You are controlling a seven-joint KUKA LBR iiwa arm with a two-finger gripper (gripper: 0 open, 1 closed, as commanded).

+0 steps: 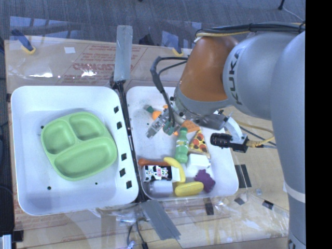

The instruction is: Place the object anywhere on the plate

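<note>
A green divided plate [78, 144] lies in the left white bin [26, 191]. My gripper [160, 124] hangs low over the upper middle of the right bin [137, 100], among toy foods. Right beside it are a green bottle [181, 148], a pizza slice [198, 142] and a small orange piece [156, 115]. The orange-banded wrist hides whatever sits directly beneath it. Nothing I can make out is held in the gripper.
The front of the right bin is crowded with a banana [174, 163], a yellow oblong toy [188, 188], purple grapes [206, 179], a white block [197, 163], a black-and-white box [157, 173] and a small green-orange piece [150, 109]. A black divider [126, 134] separates the bins.
</note>
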